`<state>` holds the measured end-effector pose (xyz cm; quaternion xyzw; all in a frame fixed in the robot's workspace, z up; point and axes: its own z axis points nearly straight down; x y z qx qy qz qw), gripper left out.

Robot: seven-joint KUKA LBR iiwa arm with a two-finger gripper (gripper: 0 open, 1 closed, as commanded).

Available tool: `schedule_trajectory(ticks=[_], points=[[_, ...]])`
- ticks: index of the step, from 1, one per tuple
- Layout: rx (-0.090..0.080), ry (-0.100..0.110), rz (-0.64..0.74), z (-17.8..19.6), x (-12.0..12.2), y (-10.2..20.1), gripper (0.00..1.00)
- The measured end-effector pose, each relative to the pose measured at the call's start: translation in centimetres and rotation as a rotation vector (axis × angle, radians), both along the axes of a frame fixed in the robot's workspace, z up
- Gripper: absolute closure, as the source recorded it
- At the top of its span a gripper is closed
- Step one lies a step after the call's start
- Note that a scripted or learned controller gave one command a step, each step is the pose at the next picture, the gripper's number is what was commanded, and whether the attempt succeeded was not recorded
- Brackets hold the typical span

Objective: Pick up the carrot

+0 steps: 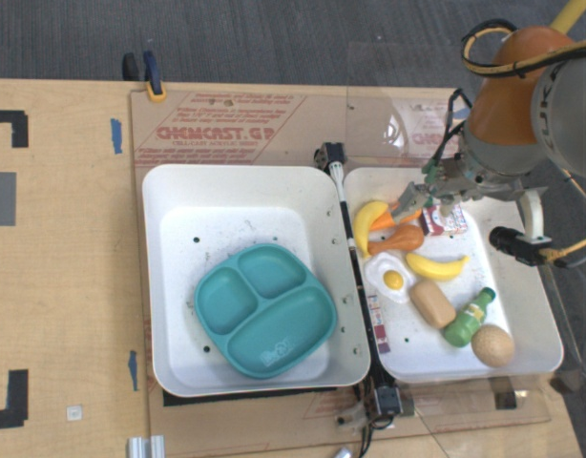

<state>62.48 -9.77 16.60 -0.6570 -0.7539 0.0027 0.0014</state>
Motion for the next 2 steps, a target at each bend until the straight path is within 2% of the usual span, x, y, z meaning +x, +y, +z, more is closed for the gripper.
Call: schedule_trajectory(ticks=[1, 2], points=[[0.003, -0.010, 0.005, -6.3, 2.0, 0.1, 0.00], [0.013, 0.018, -0.337, -7.1, 4.2, -2.5, 0.00]])
